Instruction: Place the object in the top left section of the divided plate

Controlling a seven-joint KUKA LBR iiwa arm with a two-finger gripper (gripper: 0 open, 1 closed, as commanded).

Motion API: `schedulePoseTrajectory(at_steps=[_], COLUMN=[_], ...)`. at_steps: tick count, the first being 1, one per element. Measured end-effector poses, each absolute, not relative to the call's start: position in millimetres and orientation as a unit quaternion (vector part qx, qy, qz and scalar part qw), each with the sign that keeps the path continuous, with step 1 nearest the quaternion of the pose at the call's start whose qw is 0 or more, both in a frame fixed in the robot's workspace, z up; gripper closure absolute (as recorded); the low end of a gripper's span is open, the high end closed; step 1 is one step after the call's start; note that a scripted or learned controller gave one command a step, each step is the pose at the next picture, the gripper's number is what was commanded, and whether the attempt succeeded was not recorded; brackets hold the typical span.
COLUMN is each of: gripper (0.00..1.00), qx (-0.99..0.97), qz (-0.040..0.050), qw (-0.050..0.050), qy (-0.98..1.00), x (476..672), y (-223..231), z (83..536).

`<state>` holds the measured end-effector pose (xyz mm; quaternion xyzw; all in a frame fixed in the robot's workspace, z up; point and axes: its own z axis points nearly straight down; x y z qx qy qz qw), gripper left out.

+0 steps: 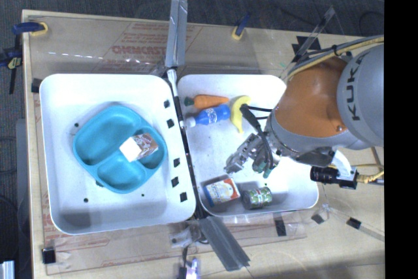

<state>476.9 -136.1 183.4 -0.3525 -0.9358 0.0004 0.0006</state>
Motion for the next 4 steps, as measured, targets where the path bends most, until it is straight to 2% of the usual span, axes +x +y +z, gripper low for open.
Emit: schedulePoseTrajectory(at_steps=[1,2,3,4], gripper=[1.00,1.00,1.00,1.00], qx=[-0.269,-0.234,-0.207,-0.206], qz=[0.0000,0.0000,-0.0001,-0.0003], qw=[0.001,-0.002,0.001,0.000], qy=[-0.963,-0.972,-0.978,-0.979], x=[477.1,615.4,530.1,531.2], y=[-142,-140,-110,-110], z=[155,238,163,173])
